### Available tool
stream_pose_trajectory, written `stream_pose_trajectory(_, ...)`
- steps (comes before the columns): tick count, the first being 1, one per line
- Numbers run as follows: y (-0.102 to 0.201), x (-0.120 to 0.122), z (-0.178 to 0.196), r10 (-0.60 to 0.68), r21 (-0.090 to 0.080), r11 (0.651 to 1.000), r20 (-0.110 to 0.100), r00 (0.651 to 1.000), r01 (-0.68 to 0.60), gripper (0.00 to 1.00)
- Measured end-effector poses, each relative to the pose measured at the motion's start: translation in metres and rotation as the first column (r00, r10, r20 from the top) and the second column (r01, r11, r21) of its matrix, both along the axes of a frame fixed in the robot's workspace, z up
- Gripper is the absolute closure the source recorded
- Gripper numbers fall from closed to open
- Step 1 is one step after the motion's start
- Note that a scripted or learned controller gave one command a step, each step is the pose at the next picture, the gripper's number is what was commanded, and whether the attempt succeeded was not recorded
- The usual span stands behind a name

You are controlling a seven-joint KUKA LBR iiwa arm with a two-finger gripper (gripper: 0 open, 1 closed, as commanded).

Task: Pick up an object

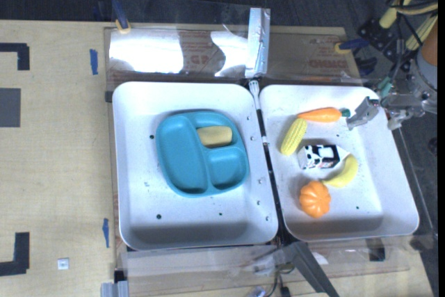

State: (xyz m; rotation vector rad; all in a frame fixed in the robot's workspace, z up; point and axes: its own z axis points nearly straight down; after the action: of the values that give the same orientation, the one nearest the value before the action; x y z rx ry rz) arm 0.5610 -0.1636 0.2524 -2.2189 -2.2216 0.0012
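The orange plastic carrot (pixel 320 115) lies crosswise near the far wall of the right shallow white bin (pixel 396 202), and it is the nearest thing to the gripper (pixel 375 109), so I judge it the likeliest pick. The gripper hangs over the bin's far right corner, just beside the carrot's leafy end, with nothing between its fingers; whether they are apart or together I cannot tell. The other toys cluster mid-bin: a yellow corn cob (pixel 293 135), a black-and-white cow figure (pixel 318 156) touching a yellow banana (pixel 344 172), and an orange pumpkin (pixel 315 199). Their crowding would make a clean grasp harder. In the left white bin (pixel 139 212) a blue divided plate (pixel 188 163) holds a yellow block (pixel 215 136).
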Motion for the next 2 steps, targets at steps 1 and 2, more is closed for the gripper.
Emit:
stream_pose_trajectory(1, -0.051, -0.055, -0.132, 0.042, 0.006, 0.999, -0.008, 0.999, -0.042, 0.00)
stream_pose_trajectory(2, 0.006, -0.059, -0.165, -0.048, -0.001, 0.999, 0.008, 0.999, 0.048, 0.00)
